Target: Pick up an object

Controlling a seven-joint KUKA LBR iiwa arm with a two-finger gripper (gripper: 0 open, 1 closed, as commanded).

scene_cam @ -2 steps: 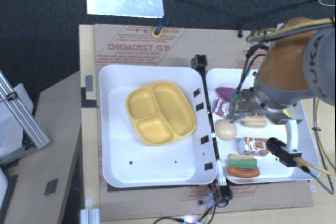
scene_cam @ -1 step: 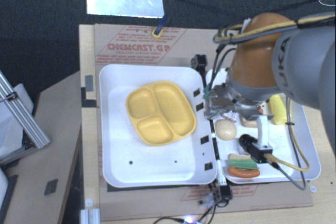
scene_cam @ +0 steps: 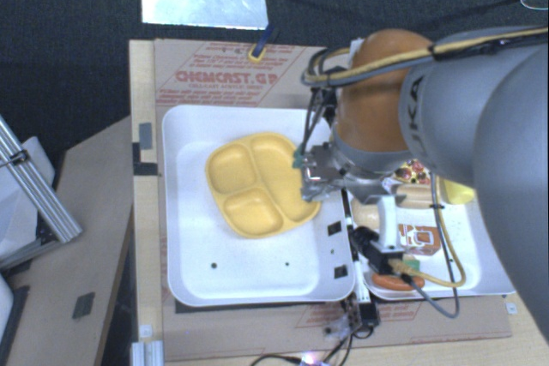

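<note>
The hand (scene_cam: 310,177) was low over the right edge of the yellow divided tray (scene_cam: 257,183), at the point where that tray's rim met the right wall of the left bin (scene_cam: 193,270); whether it was spread, pressed together or pinching the rim could not be told, since the wrist and the grey arm (scene_cam: 480,124) with its orange band (scene_cam: 386,90) covered most of it. The tray lay flat on the bin floor, slightly turned, with no sign of being lifted. Judged from that, the pick-up was not yet done: the reach to an object looked complete or nearly so, and the closing and the lift were left, or at least unconfirmed.

The left bin held the yellow tray alone, a three-compartment dish with nothing in its wells, sitting in the middle and right part of the bin; the near part of the bin floor was bare apart from a few small dark marks. The right bin (scene_cam: 489,274) was largely hidden under the arm. What could be seen in it was a jumble of small items: something printed in red and white (scene_cam: 418,237), a yellow piece at the right (scene_cam: 459,193), and an orange-red thing at the near edge (scene_cam: 393,279). Both bins rested on printed cardboard (scene_cam: 223,75) on the bench
</note>
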